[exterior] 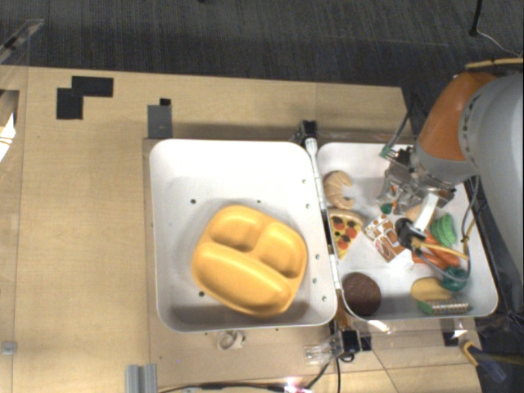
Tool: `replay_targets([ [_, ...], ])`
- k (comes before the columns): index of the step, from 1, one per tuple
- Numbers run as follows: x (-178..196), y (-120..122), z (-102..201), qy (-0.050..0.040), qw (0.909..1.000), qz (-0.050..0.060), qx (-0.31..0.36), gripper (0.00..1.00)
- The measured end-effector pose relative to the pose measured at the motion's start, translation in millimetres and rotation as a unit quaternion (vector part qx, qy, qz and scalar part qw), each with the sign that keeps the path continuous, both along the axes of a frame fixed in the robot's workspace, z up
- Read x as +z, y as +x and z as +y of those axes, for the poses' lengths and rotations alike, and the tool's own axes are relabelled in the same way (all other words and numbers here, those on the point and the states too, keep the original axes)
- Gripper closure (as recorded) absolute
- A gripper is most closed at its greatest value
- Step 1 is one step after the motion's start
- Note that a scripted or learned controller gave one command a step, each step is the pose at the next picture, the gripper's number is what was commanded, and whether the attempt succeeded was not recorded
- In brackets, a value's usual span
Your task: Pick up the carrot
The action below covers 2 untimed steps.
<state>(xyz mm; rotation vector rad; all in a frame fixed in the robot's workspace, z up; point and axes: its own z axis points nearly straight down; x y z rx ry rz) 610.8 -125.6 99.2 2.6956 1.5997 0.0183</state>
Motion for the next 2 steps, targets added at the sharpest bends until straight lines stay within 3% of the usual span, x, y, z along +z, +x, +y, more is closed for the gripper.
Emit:
replay_targets([
  [1, 54.7, 7.4, 44.2, 0.0008, 0.9984, 0.003, -0.056, 1.0],
  [2, 85.7, 4.0, 113.6, 0.0023, 0.9805, 0.005, -0.197, 1.0],
])
